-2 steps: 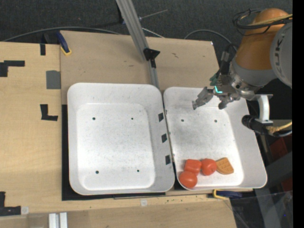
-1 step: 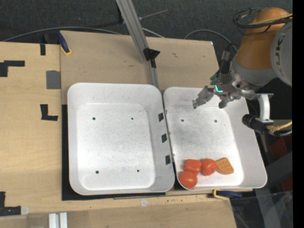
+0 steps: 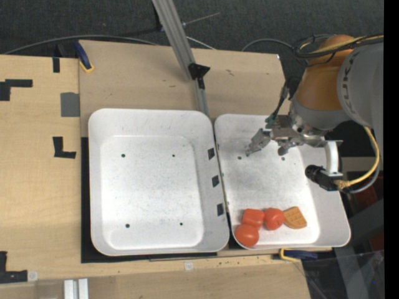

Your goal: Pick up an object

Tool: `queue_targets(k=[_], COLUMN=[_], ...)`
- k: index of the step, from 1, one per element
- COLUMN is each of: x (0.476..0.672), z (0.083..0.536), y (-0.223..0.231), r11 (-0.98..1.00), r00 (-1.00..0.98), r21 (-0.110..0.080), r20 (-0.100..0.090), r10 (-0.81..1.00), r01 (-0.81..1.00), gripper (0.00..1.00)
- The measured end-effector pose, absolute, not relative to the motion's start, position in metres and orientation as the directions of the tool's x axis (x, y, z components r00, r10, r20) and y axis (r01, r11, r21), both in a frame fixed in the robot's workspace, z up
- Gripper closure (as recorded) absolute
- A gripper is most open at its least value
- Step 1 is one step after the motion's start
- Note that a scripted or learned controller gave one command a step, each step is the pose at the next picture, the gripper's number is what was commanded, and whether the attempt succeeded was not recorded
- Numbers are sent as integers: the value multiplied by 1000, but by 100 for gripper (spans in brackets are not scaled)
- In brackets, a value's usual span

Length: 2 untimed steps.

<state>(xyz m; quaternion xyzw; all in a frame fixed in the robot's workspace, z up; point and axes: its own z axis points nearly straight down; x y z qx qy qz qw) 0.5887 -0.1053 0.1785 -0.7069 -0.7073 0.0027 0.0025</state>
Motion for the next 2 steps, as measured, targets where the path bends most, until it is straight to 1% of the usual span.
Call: queue_targets(k=[1, 2], x=[592, 592], z=[132, 87], y=[-109, -108], r11=[1, 1], r00=[-1, -1], r21=[-7, -2], r20=[0, -2], r10=[1000, 1000], r01=[1000, 1000], gripper=[0, 0])
